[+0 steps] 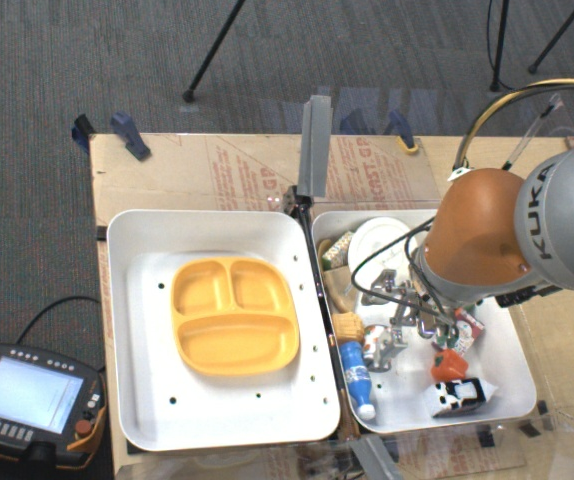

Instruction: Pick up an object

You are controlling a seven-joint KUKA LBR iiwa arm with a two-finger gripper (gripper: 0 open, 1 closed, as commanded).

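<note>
The grey arm [557, 223] reaches in from the right, its orange band [477, 230] bulging over the right bin [522, 363]. Below the band the pincer [407, 318] hangs over the middle of that bin, a tangle of metal parts and black cables; whether it is open or closed, or has hold of anything, cannot be told from here.

The right bin is crowded. A blue bottle [354, 368] with a white cap lies along its left wall, a small tan block [346, 325] just above it. A white round lid [379, 240] sits toward the far corner. Near the front right lie an orange piece [448, 362] and a black-and-white toy [459, 395], close together.

The left bin [132, 268] is shallow, white, smooth plastic with rounded corners, and carries a yellow tray [235, 315] with three compartments, lying flat near its middle.

Both bins rest on a desk [217, 163] covered in brown cardboard with red print. Blue clamps [129, 134] grip its far edge. The floor is dark grey carpet [87, 48], with tripod legs [217, 38] standing on it. A pendant [32, 403] with a lit screen lies at the lower left.
</note>
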